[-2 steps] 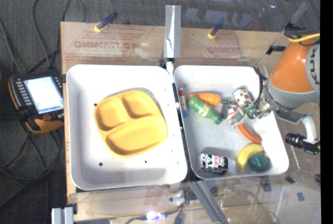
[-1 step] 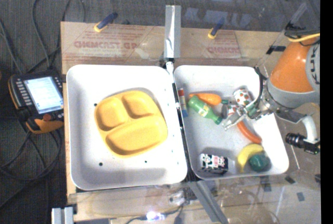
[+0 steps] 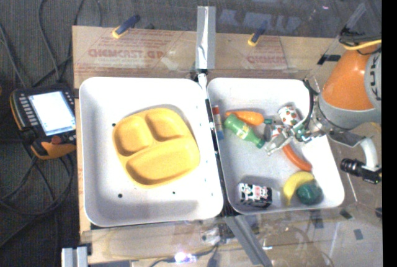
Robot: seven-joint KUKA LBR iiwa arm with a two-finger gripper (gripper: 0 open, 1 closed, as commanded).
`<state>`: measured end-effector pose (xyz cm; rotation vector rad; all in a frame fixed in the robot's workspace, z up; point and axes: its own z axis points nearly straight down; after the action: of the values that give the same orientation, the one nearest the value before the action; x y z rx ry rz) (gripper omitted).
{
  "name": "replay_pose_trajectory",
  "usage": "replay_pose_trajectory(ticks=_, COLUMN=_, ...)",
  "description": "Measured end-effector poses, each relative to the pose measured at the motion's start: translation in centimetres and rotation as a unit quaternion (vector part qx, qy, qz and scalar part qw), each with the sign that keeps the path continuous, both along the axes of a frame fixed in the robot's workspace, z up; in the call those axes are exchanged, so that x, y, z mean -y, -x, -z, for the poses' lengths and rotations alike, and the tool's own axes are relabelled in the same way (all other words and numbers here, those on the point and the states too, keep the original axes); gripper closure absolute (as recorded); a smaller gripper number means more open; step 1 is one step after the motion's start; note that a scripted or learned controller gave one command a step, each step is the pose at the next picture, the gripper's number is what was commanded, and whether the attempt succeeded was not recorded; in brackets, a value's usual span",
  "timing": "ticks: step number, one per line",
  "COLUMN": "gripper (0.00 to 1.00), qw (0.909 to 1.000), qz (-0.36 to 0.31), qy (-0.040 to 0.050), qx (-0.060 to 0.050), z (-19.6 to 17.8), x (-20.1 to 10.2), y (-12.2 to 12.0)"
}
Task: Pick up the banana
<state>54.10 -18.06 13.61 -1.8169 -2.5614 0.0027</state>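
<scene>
You see the banana (image 3: 296, 184) lying in the right bin (image 3: 260, 89), near its front right corner, touching a green ball (image 3: 309, 193). The gripper (image 3: 280, 137) hangs mid-bin beside a green bottle (image 3: 243, 130); whether it's clamped, you cannot tell.

- The gripper (image 3: 276, 138) hangs low in the right bin (image 3: 260, 89), among the toys at its middle.
- The banana (image 3: 295, 182) lies near the bin's front right corner, touching a green ball (image 3: 309, 193).
- A carrot (image 3: 246, 117) and green bottle (image 3: 243, 130) lie toward the left edge.
- A yellow divided tray (image 3: 156, 146) sits in the left bin (image 3: 93, 154).
</scene>
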Motion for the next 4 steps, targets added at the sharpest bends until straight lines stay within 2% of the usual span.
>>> replay_pose_trajectory(ticks=1, gripper=0.00, qw=0.9955, qz=-0.095, qy=-0.0013, qx=0.006, z=4.7, x=3.9, y=5.2)
replay_pose_trajectory(ticks=2, gripper=0.00, qw=0.9874, qz=-0.158, qy=0.0002, qx=0.002, z=-12.1, x=4.2, y=3.3)
replay_pose_trajectory(ticks=3, gripper=0.00, qw=0.9838, qz=-0.179, qy=-0.0018, qx=0.000, z=-3.4, x=-6.0, y=5.7)
replay_pose_trajectory(ticks=4, gripper=0.00, qw=0.9718, qz=-0.236, qy=0.0004, qx=0.001, z=-5.6, x=1.3, y=5.7)
